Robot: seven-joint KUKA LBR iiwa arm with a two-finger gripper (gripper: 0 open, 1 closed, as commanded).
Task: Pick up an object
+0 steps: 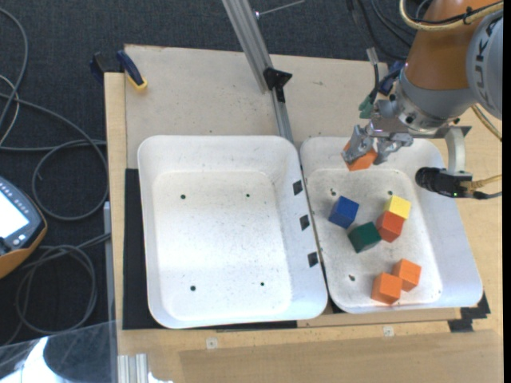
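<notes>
My gripper (pixel 363 152) hangs over the far end of the right bin (pixel 455 250), shut on an orange block (pixel 359 158) held between its fingers above the bin floor. Below it in the same bin lie a blue cube (pixel 344 211), a dark green cube (pixel 364 236), a yellow cube (pixel 398 207) touching a red-orange cube (pixel 390 225), and two orange cubes (pixel 396 281) side by side near the front.
The left bin (pixel 152 214) stands beside the right one, with a raised divider edge between them. A slanted metal bar (pixel 251 34) crosses the bench behind the bins. A blue and yellow clamp (pixel 132 69) sits at the bench's far left corner.
</notes>
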